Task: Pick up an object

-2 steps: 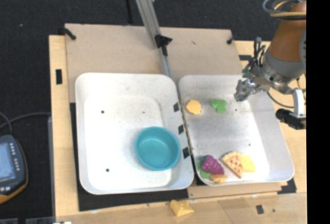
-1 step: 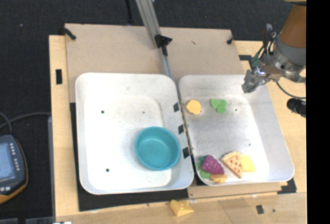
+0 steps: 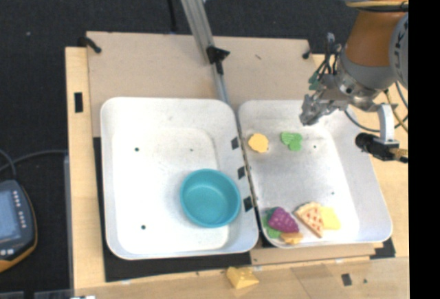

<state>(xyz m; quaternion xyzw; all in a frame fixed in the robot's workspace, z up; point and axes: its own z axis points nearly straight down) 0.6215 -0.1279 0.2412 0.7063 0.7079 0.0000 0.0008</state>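
Observation:
The right bin (image 3: 357, 174) holds a round yellow piece (image 3: 258, 144) and a green toy (image 3: 292, 140) near its back left. At its front lie a purple grape bunch (image 3: 282, 220), a pizza slice (image 3: 311, 218) and a small yellow piece (image 3: 330, 219). A blue bowl (image 3: 210, 197) sits in the left bin (image 3: 137, 153). My gripper (image 3: 311, 114) hangs over the right bin's back edge, right of the green toy and apart from it, with nothing visibly between its fingers.
A slanted metal pole (image 3: 196, 12) rises behind the seam between the bins. A yellow wedge (image 3: 242, 278) lies on the bench in front of the bins. A black device (image 3: 14, 222) sits at the far left.

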